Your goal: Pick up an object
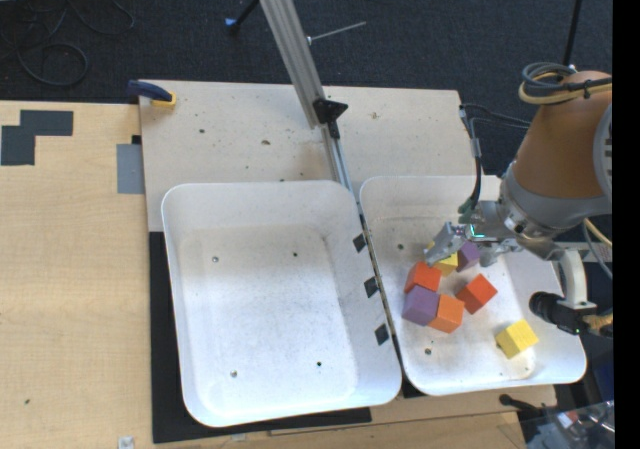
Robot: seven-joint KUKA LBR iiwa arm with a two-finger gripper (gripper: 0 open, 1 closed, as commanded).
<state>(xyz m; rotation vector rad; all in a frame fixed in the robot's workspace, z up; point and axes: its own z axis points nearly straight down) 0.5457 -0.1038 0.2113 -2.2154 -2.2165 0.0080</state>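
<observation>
Down in the right bin [560, 367], a cluster of small blocks sits near the bin's middle: an orange-red block [423, 277] on the cluster's left, a purple block [420, 306] just below it, an orange block [448, 314] touching the purple one on its right, and a red block [479, 292] slightly apart to the right. A yellow block [446, 261] and a smaller purple piece [469, 255] lie at the top of the cluster, partly covered by the gripper [462, 245]. Another yellow block [517, 338] rests alone, well apart from the others, toward the bin's lower right corner.

The gripper hangs low over the upper edge of the cluster, right at the partly hidden yellow and purple pieces; whether it is open or closed cannot be told from this angle, and nothing is clearly seen held by it. Behind it the arm [560, 162] comes in from the right, its orange band broad above the grey wrist.

The left bin [190, 237] lies just beside the right one, their inner rims touching, with small black clips [371, 286] along the shared edge. Both bins rest on a pale speckled surface [230, 132]. A slanted metal rail [290, 37] rises from behind the bins toward the top of the view, and a blue and yellow clamp [152, 92] sits at the surface's far left corner
</observation>
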